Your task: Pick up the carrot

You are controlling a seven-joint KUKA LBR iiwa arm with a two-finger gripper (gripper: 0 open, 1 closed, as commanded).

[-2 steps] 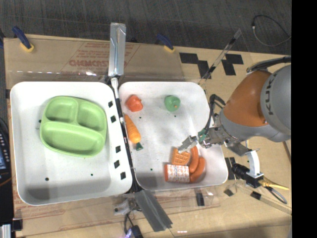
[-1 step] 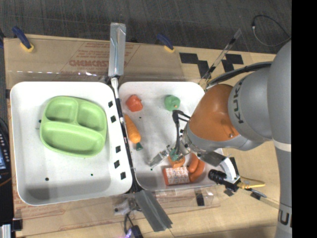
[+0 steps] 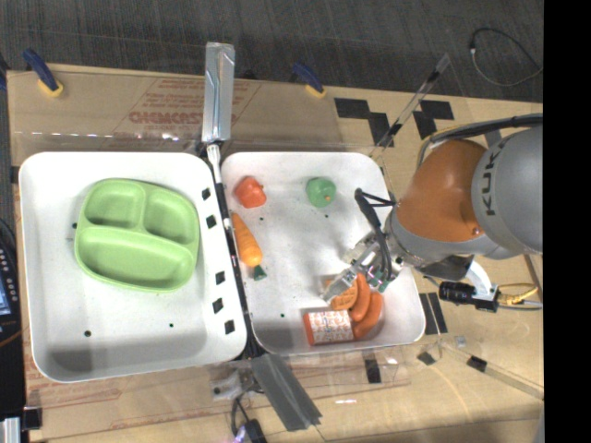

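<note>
While parked low in the frame's lower right over orange items, end effector (image 3: pixel 367 273) grip unreadable, well apart from carrot (image 3: pixel 247 240) at bin's (image 3: pixel 286 169) left wall.

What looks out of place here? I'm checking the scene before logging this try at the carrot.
The gripper is low over an orange item beside a red-and-white can in the right bin's near corner, while the carrot lies apart at that bin's left wall. Nothing looks spilled or damaged.
</note>
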